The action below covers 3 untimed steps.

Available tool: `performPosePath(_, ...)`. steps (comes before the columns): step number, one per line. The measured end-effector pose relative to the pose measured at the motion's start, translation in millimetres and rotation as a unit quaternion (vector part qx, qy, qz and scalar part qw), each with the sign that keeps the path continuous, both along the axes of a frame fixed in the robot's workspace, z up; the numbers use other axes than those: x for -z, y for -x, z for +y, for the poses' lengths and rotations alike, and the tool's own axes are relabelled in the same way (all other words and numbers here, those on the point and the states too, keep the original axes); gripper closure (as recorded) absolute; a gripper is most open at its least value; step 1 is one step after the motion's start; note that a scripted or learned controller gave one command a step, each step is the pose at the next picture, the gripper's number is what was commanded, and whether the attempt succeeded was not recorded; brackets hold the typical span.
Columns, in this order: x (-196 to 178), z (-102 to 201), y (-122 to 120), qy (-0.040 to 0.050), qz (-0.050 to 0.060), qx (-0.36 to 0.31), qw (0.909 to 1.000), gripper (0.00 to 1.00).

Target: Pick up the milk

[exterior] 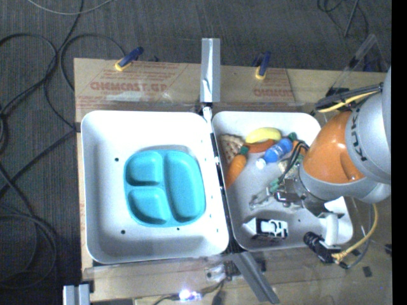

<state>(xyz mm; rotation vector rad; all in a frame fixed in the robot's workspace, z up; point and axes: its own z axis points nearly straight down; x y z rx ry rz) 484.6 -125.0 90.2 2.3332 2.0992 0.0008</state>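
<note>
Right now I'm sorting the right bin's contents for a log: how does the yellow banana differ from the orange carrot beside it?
The yellow banana lies crosswise near the bin's far wall; the orange carrot runs lengthwise along the left wall. The banana is curved and blunt, the carrot straighter and tapered. The banana is shorter than the carrot. Both lie flat in the right white bin, in the same cluster.

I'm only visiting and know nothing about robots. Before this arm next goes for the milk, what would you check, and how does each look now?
1. Milk visible, near the right bin's front wall: ok.
2. Milk apart from the banana, carrot and bottle: ok.
3. Pincer directly above the milk: not ok, it is nearer the bin's middle.
4. Milk upright: cannot tell.
5. Milk held: not ok.
</note>
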Motion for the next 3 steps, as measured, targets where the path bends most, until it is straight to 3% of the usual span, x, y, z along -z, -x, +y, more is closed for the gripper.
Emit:
performPosePath(1, 1.4, 19.7, -27.4, 0.0009, -0.003, 0.213, 0.977, 0.0)
performPosePath(2, 1.4, 19.7, -27.4, 0.0009, -0.003, 0.213, 0.977, 0.0)
performPosePath(3, -7.6, 19.9, -27.3, 0.0015, -0.002, 0.212, 0.9772, 1.0)
